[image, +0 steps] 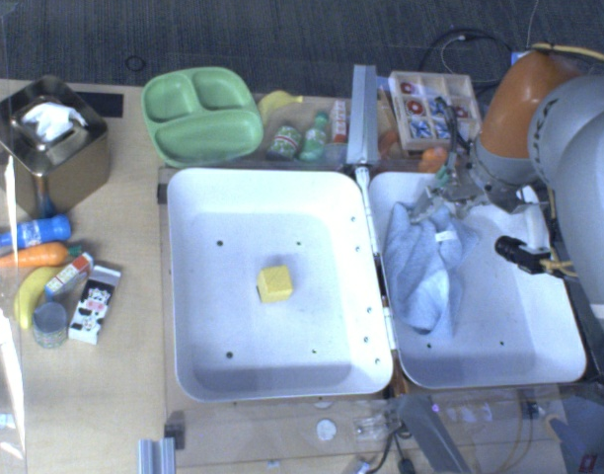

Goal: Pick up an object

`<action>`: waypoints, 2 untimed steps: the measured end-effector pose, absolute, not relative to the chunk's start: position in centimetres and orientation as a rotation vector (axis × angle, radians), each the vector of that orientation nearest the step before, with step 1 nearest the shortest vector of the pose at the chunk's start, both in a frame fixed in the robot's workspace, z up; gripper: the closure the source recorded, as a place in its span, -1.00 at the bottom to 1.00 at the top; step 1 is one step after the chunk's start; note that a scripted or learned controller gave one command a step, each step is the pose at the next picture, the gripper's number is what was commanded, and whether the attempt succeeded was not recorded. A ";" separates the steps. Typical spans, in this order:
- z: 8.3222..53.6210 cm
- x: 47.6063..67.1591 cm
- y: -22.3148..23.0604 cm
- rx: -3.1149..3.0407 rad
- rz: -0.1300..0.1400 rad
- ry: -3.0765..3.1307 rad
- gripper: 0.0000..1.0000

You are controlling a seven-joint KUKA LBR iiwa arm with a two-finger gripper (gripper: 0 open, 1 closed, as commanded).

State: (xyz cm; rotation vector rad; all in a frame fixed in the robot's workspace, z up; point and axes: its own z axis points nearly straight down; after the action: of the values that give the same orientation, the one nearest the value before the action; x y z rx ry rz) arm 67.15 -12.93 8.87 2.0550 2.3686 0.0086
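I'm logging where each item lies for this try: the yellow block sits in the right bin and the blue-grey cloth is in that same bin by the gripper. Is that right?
Not quite. In the camera view the yellow block lies in the left bin, alone near its middle. The blue-grey cloth is indeed in the right bin, with the gripper at its upper end.

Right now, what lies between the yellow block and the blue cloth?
In the camera view, bare white floor of the left bin, then the two bins' adjoining rims, separate the yellow block from the blue cloth.
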 end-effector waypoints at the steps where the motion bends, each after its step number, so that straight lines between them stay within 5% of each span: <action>1: 10.3 67.5 -12.7 2.040 0.016 2.370 1.00; 2: 10.3 67.4 -12.7 2.041 0.016 2.372 -1.00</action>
State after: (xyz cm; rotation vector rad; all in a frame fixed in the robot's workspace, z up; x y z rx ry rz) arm 67.44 -12.65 10.27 2.0411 2.3719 0.0160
